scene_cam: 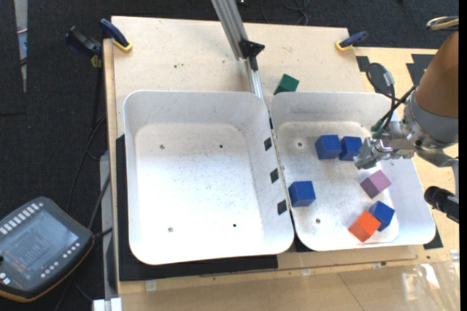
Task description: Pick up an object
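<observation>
A pale wooden worktop [190, 54] seen from above at a slant carries 2 shallow white bins side by side. The left bin [146, 178] is bare apart from faint specks. The right bin [292, 120] holds 6 small blocks. A grey robot arm [438, 112] with an orange band reaches in from the right, and its gripper [366, 155] sits low over the middle of the right bin, at the right edge of a pair of blue blocks. That pair consists of a blue cube [328, 147] and a second blue block [350, 147] touching it; the gripper overlaps or touches the second one. How far the gripper is parted cannot be told, and nothing can be seen held in it. Just below the gripper lies a purple block [375, 183]. Nearer the front edge sit an orange block [364, 226] and a blue block [381, 214], touching each other. Another blue cube [301, 193] rests alone near the bin's left wall. A green block [287, 84] lies on the worktop behind the bins. The arm appears to be at the reaching or grasping step, with no pick made yet. Next it likely needs to settle around 1 block, probably the second blue block, close firmly, and lift straight up.
</observation>
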`<state>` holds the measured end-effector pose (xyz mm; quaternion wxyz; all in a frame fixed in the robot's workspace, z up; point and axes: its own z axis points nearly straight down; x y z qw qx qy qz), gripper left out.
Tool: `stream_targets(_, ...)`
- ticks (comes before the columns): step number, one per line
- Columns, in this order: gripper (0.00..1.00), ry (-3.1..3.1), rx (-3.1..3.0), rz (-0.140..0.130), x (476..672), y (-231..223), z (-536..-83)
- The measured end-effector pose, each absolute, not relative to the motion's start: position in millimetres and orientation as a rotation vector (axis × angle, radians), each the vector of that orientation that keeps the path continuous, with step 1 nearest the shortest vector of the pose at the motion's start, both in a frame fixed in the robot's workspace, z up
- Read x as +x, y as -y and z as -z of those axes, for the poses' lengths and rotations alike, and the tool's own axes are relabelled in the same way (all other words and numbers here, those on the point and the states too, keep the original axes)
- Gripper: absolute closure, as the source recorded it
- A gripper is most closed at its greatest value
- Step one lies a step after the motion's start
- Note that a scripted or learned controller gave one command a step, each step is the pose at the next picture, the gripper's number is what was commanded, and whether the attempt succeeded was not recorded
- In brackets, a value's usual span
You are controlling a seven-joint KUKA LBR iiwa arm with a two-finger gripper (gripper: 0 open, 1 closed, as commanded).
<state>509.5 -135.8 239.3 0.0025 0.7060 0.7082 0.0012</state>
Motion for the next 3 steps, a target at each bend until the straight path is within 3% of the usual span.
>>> stream_targets(1,1.0,-2.231,2.212,-0.003,513.7,86,-241)
stream_targets(3,1.0,-2.232,2.212,-0.002,548.2,-23,-237)
